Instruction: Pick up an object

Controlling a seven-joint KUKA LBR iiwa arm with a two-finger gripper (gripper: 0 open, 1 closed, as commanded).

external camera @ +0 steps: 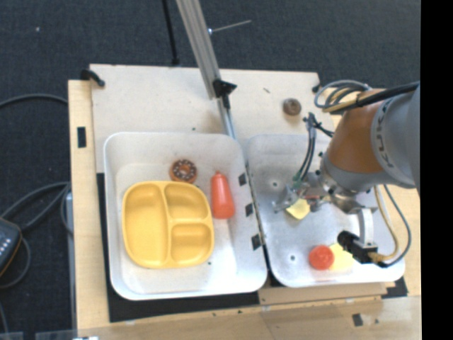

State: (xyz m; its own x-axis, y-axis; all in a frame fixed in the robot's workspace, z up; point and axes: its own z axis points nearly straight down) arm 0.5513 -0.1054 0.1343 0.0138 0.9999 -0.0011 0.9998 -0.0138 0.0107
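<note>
Left bin: you had a yellow tray, a small donut and an orange bottle in it.
Right bin: a red ball lay near the front.
Gripper: it was low in your right bin, touching a pale yellow piece. You could not tell how wide it was.

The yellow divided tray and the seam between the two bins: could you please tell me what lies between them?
In the camera view, an orange-red bottle lies between the yellow divided tray and the seam, on the left bin's floor.
</note>
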